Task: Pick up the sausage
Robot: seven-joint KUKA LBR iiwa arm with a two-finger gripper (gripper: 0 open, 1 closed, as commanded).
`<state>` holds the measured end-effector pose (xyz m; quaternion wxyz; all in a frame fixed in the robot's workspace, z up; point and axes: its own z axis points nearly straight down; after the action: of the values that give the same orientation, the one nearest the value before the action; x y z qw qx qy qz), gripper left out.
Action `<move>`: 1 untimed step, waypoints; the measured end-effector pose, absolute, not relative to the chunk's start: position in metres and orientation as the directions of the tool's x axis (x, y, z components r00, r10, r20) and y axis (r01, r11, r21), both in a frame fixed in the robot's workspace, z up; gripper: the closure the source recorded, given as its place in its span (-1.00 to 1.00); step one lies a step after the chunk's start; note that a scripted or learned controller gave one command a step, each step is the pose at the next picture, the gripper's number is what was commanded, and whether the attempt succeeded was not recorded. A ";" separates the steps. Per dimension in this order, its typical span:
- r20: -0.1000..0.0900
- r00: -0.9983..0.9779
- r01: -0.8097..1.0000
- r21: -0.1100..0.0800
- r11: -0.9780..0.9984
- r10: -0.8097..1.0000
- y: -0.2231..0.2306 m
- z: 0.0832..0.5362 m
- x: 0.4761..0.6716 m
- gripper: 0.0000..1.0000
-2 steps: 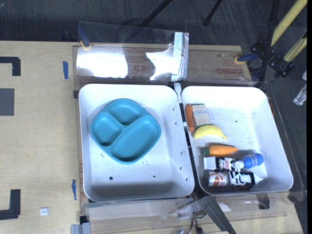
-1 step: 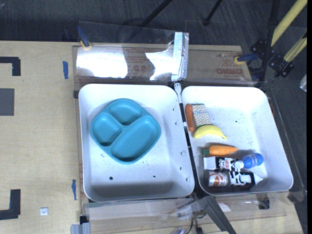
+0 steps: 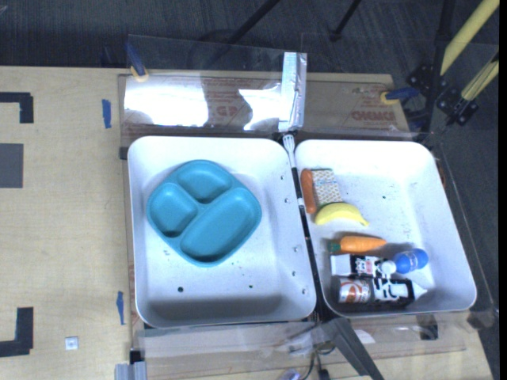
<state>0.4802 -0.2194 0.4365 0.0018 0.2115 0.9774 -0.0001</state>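
Camera view | sausage (image 3: 307,191): slim orange-red cylinder | plate (image 3: 204,210): smooth blue plastic

Blue divided plate (image 3: 203,210) in left bin (image 3: 150,291); banana (image 3: 341,213), carrot (image 3: 360,244) in right bin (image 3: 444,212).

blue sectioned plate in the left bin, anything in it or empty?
Empty. The blue three-compartment plastic plate lies flat in the left white bin, and all three wells show bare blue.

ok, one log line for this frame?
sausage right bin, left wall, beside banana | blue plate left bin | pick not started
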 end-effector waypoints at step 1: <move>-0.003 -0.977 0.212 0.000 0.977 0.212 -0.194 0.173 0.481 1.00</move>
<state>0.4808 -0.1941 0.1728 0.0016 0.1065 0.9943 -0.0001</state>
